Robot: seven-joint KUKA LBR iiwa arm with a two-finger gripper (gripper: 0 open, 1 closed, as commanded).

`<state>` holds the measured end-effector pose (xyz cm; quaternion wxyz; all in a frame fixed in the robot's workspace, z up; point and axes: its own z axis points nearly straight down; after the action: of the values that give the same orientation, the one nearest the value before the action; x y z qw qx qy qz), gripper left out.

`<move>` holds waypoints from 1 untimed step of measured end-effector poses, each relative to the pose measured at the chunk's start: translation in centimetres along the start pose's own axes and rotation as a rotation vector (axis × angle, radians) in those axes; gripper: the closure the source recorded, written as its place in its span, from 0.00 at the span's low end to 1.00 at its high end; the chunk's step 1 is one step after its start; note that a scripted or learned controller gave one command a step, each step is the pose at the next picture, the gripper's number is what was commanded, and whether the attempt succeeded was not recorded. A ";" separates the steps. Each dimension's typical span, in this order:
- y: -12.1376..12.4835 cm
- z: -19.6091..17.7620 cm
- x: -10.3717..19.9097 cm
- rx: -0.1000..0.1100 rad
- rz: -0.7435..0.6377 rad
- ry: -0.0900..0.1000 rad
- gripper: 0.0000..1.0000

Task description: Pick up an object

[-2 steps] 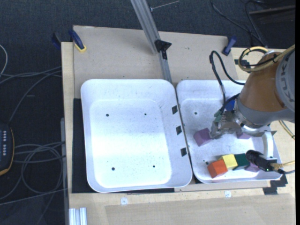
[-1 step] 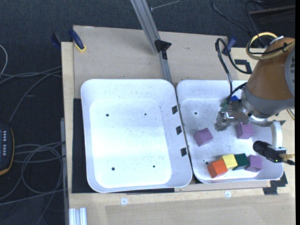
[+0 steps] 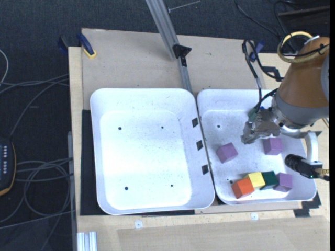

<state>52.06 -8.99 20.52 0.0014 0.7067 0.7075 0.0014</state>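
Observation:
My gripper (image 3: 251, 135) hangs over the middle of the right bin (image 3: 212, 106), pointing down. A purple block (image 3: 226, 152) lies just to its lower left, and another purple block (image 3: 272, 146) sits close on its right, partly under the wrist. Along the bin's front edge lie an orange block (image 3: 243, 187), a yellow block (image 3: 256, 180), a green block (image 3: 270, 178) and a third purple block (image 3: 285, 181). Nothing shows between the gripper's tips.
The left bin (image 3: 141, 150) sits beside the right one, with black clips (image 3: 199, 144) along the shared wall. A grey metal pole (image 3: 167, 30) slants in from the top. Cables (image 3: 254, 61) trail behind the arm.

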 end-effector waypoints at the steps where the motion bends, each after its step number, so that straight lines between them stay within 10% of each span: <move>1: 1.9 -1.2 5.2 0.001 -0.006 0.003 1.00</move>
<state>53.93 -3.82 21.75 0.0002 0.7046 0.7096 0.0019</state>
